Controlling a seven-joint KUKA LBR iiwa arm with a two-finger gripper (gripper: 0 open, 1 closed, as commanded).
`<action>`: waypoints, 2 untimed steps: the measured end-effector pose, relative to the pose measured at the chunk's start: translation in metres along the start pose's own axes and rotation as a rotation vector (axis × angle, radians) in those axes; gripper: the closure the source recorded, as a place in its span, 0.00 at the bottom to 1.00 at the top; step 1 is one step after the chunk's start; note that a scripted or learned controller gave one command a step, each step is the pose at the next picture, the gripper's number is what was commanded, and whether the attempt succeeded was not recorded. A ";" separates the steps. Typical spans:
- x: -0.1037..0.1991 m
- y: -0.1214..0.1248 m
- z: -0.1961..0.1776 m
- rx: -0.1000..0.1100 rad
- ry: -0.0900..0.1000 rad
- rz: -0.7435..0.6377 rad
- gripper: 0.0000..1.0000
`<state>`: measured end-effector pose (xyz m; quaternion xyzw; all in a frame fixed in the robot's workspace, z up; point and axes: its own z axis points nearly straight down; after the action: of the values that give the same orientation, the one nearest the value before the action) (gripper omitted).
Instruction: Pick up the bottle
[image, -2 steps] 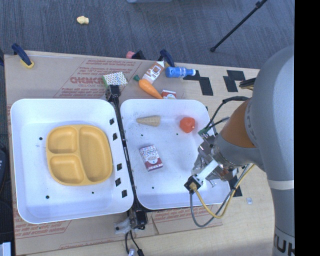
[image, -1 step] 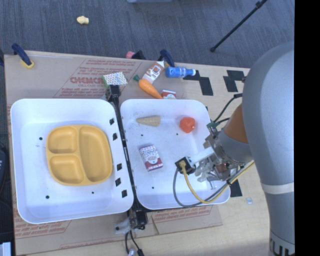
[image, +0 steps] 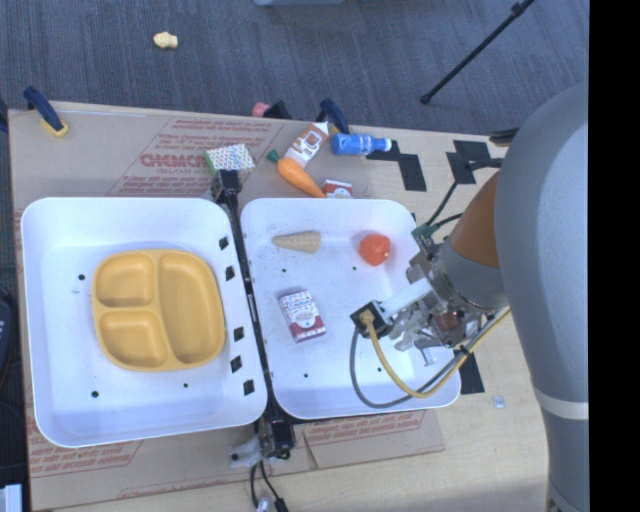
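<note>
The bottle (image: 305, 145) lies on the surface beyond the far rim of the right bin (image: 330, 395), beside a carrot (image: 299, 177). The gripper (image: 415, 325) hangs low over that bin's right side, well apart from it. The reach could fail, since the bottle lies outside both bins.
</note>
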<state>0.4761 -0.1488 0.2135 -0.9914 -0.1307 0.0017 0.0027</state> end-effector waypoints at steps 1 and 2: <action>-0.009 0.035 -0.043 -0.001 0.000 -0.164 1.00; 0.004 -0.014 -0.007 0.001 -0.001 0.054 1.00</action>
<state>0.4760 -0.1344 0.2201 -0.9946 -0.1041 0.0024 0.0030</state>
